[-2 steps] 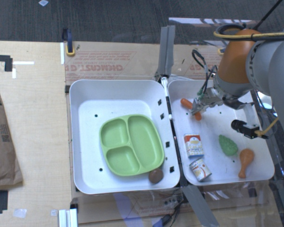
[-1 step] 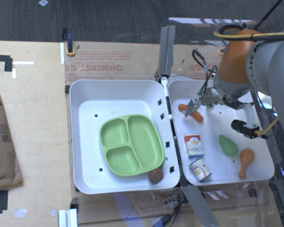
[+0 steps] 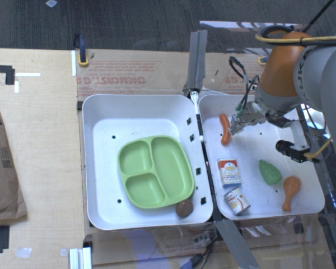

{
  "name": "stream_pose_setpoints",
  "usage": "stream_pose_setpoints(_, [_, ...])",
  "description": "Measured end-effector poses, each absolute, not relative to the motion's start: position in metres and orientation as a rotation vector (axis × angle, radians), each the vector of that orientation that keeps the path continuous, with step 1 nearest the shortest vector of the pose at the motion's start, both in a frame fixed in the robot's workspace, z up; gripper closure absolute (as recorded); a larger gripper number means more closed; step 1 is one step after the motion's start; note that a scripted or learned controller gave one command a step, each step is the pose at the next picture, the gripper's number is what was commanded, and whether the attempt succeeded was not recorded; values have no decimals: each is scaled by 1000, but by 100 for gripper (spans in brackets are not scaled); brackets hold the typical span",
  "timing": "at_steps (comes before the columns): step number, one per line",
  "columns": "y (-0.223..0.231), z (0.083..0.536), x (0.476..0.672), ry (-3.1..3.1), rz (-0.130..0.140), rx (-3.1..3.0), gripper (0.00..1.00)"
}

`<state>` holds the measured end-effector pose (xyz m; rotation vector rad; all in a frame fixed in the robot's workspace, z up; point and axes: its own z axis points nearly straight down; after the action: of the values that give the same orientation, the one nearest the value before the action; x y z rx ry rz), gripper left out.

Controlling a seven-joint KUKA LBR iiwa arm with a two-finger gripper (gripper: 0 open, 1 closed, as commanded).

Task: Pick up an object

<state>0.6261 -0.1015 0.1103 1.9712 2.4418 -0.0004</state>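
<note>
Bench (image 3: 39,150): light wood surface. A brown paper bag (image 3: 3,164) lies flat at its left edge, partly cut off by the frame. A strip of brown printed cardboard (image 3: 134,72) lies along the far side, behind the bins.

Left bin (image 3: 95,167): white, shallow. A green divided plate (image 3: 155,171) with three compartments lies near the middle, turned at a slant. A small brown rounded object (image 3: 184,208) rests against the plate's near right corner, close to the bin's near wall.

Right bin (image 3: 257,206): white, shallow, set directly beside the left bin with the walls touching. An orange carrot-like piece (image 3: 225,129) lies near the far left corner, pointing roughly front to back. A small red and white carton (image 3: 229,171) lies along the left wall, near the middle. A small can (image 3: 237,201) lies on its side just nearer than the carton, toward the near left corner. A green leafy item (image 3: 270,172) sits right of centre. A tan drumstick-shaped piece (image 3: 290,191) lies near the near right corner, just beside the green item.

Arm: grey with orange band, reaching in from the right over the far part of the right bin. The gripper (image 3: 236,124) hangs just right of the carrot-like piece, very near it; contact cannot be confirmed. Whether the gripper is parted or closed cannot be determined. Nothing is seen held in it.
</note>
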Motion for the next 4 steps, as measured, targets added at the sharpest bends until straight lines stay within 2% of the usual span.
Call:
stream_pose_setpoints(1, [-31,199,659,2346,0,2086,100])
stream_pose_setpoints(2, [-32,198,659,2347,-2,2087,0])
stream_pose_setpoints(3, [-65,191,642,2384,-4,2046,0])
stream_pose_setpoints(4, [-101,92,650,2574,0,1798,0])
